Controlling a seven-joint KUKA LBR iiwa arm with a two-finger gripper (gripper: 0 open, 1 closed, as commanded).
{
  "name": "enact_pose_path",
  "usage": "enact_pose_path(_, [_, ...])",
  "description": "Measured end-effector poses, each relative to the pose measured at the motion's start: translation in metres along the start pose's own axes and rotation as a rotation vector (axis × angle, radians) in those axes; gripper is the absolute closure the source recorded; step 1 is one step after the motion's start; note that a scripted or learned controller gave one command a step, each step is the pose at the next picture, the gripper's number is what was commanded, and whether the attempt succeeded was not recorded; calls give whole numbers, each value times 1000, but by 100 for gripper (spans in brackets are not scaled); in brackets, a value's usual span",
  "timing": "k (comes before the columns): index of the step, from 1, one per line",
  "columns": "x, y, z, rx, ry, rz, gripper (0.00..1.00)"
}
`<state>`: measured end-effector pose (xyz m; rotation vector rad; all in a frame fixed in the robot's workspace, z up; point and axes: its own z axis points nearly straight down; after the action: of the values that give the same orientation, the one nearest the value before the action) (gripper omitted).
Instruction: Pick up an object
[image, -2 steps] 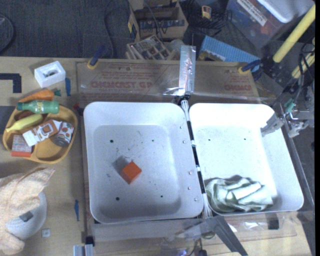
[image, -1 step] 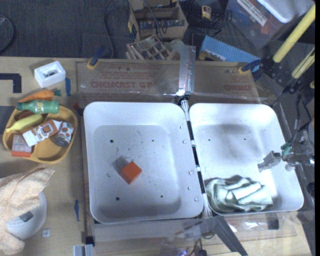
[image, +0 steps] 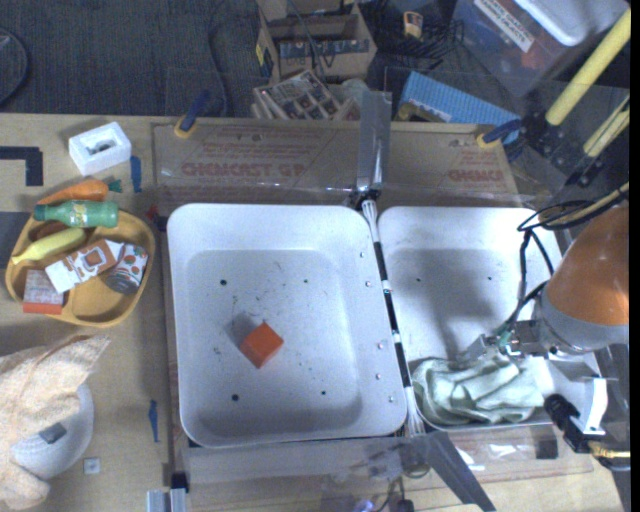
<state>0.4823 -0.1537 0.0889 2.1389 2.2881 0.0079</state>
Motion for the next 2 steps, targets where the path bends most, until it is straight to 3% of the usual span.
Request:
enact_pose_path(1, [-1,1,-11,-5,0,3,100])
enact_pose_path(2, [-1,2,-21,-8,-2,5,100])
